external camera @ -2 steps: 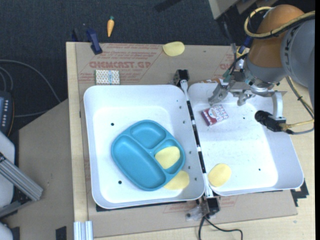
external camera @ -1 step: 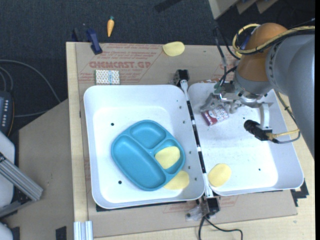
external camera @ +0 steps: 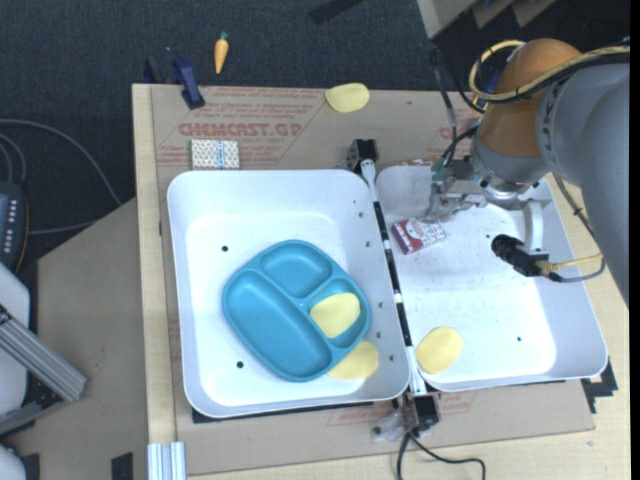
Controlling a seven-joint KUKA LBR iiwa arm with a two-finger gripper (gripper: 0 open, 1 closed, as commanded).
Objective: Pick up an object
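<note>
My gripper (external camera: 439, 206) hangs low over the far left part of the right bin (external camera: 520, 318), below the grey arm with its orange band (external camera: 520, 98). Just in front of it and slightly to the left, a small red and white packet (external camera: 419, 235) lies on the bin floor, close to the gripper tip. I cannot tell whether they touch. A yellow lemon-like piece (external camera: 438, 349) lies in the same bin's near left corner. In the left bin (external camera: 200, 218) a blue divided plate (external camera: 275, 313) holds a yellow piece (external camera: 336, 313), and another yellow piece (external camera: 356, 361) lies against the plate's near edge.
On the bench behind the bins lie a yellow piece (external camera: 347, 97), a small patterned packet (external camera: 215, 153) and a blue clip (external camera: 186, 83). A toy carrot (external camera: 221, 53) lies on the dark floor beyond. A black plug with a yellow cable (external camera: 522, 255) hangs over the right bin.
</note>
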